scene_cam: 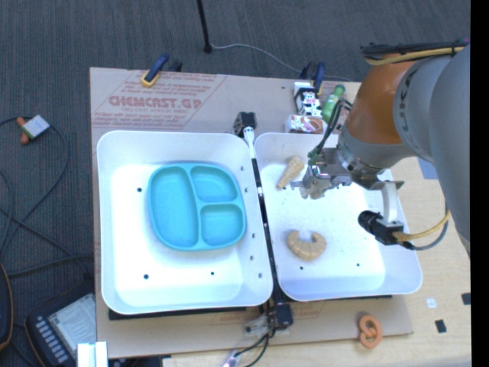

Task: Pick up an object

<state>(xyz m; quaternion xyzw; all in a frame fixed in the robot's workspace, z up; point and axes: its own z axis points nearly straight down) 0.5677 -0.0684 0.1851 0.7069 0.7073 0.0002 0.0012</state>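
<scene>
Hovering low over the right bin (397, 277), my gripper (315, 186) hid its own state; I couldn't tell. A tan cone piece (289, 173) lay just left, a curled pastry (306, 245) nearer the camera.

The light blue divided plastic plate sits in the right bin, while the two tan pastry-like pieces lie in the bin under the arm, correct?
Not quite. The camera view shows the light blue divided plastic plate in the left white bin, not the right. The rest holds: both tan pastry-like pieces, the elongated one and the curled one, lie in the right white bin, under the arm.
</scene>
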